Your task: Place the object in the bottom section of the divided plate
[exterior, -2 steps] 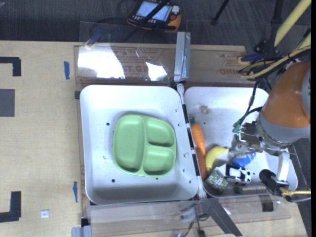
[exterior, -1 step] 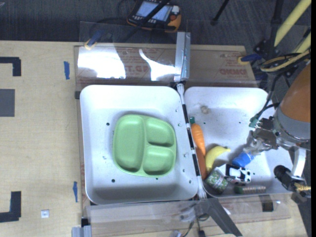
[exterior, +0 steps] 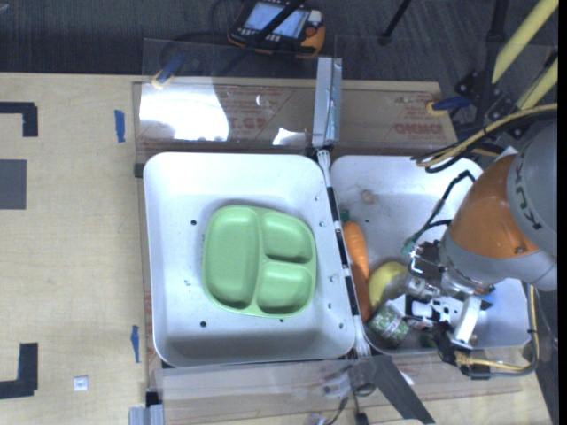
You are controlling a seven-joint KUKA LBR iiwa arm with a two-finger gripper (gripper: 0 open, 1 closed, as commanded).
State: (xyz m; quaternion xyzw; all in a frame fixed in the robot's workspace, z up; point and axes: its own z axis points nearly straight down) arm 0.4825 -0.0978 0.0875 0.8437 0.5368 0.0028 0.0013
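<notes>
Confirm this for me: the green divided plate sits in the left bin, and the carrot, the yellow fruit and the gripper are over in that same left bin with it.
Not quite. The green divided plate is indeed in the left bin, but the camera view shows the carrot, the yellow fruit and the gripper in the right bin, across the divider from the plate.

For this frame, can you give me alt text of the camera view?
The end effector hangs low in the right bin beside a carrot, a yellow-green fruit and a small dark item. A green divided plate sits in the left bin.
</notes>
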